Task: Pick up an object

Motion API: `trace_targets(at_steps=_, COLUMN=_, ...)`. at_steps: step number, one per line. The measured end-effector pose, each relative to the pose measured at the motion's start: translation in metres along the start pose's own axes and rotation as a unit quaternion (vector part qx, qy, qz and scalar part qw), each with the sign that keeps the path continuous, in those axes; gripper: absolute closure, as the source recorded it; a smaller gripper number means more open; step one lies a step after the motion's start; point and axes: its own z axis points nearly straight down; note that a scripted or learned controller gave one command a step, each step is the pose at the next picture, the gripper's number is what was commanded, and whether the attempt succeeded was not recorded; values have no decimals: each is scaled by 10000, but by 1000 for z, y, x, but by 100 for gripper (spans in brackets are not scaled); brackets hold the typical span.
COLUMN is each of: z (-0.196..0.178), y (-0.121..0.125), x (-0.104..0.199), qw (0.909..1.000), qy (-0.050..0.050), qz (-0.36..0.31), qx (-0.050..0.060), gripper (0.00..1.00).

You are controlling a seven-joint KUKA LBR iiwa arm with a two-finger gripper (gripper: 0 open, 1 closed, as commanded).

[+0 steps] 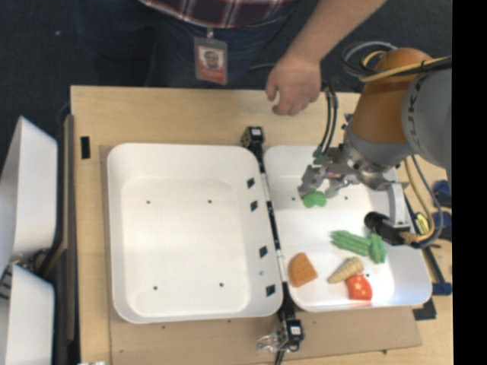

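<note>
Pale wooden counter (183,112) carries two shallow white bins: left bin (183,226), then right bin (403,287) with an orange wedge (302,269), a small green lump (313,199) and a green ridged piece (359,244). Centring over that lump before closing should help. Angled down-left, the hand (316,182) hovers just above it; its opening I cannot tell.

Grey arm (430,120), orange band (388,105)
</note>
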Motion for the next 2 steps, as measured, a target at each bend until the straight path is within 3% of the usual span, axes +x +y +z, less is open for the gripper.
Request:
trace_targets(at_steps=1, z=3, y=47, x=83, qw=10000, qy=18, qz=-12, qx=24, gripper=100)
trace_targets(at_steps=2, z=-42, y=40, x=137, qw=10000, qy=14, qz=5, qx=26, gripper=100)
